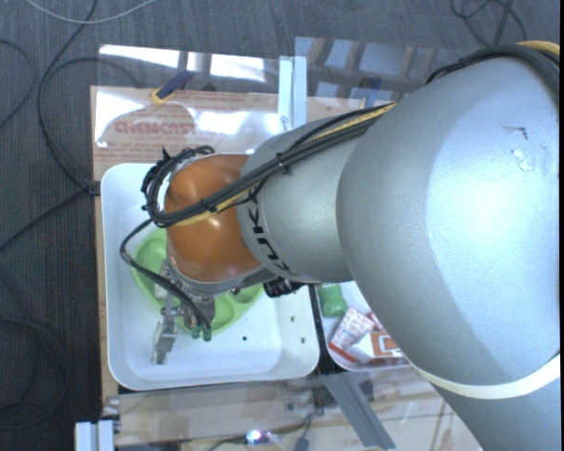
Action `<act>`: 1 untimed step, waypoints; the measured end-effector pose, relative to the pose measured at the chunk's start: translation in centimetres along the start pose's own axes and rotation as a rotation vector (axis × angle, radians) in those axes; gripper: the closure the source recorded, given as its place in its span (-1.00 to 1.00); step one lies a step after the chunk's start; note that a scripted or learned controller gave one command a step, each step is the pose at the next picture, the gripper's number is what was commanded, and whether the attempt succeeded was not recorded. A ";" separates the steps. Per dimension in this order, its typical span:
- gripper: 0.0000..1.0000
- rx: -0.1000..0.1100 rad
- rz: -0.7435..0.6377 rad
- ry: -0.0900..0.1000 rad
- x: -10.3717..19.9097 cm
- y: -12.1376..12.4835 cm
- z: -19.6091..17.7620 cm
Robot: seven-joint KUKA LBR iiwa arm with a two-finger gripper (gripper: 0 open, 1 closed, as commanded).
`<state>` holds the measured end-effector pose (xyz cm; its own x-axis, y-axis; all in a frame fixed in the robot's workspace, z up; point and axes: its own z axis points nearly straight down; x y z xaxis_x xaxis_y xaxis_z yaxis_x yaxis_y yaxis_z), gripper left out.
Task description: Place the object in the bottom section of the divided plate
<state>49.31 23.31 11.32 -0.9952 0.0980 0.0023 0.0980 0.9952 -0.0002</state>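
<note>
Currently the grey arm's two-finger gripper (169,332) hangs over the left shallow white bin (263,355), beside the lime-green divided plate (150,256) largely hidden under the orange wrist band (207,219); finger state, held object and its long axis cannot be told.

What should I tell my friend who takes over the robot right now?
Gripper: low over the left bin, just off the green divided plate; whether it grips anything can't be told.
Plate: in the left bin, mostly hidden under the arm.
Right bin: holds a small green thing and a red and white packet.
Done: no object seen on the plate.
Left: get the object into the plate's bottom section.
</note>
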 end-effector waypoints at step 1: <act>-1.00 -0.012 0.302 -0.017 0.4 0.1 2.1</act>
<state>48.90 23.42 9.20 -0.9210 0.3894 -0.0124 0.3893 0.9210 0.0137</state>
